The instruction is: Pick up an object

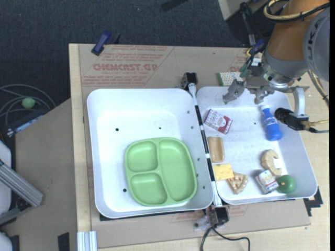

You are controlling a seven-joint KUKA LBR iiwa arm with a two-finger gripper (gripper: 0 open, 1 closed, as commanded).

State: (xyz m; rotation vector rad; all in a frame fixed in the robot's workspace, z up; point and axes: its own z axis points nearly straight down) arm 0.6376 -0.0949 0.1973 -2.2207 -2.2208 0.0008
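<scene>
My gripper [247, 94] hangs over the far edge of the right bin [246, 140], open, with nothing between its fingers [232, 93]. A red and white packet [217, 121] lies below and left of it. A blue bottle [270, 123] lies just below and right of it. Further toward the front sit a tan bread roll [215, 149], a yellow cheese slice [223, 171], a pizza slice [238, 182], a torn bread piece [271, 161], a small can [267, 181] and a green apple [286, 184].
The left bin [104, 119] holds a green divided plate [158, 170]. A black clamp [189, 80] sits at the back where the two bins meet. The bins' shared rim [201, 135] runs between them.
</scene>
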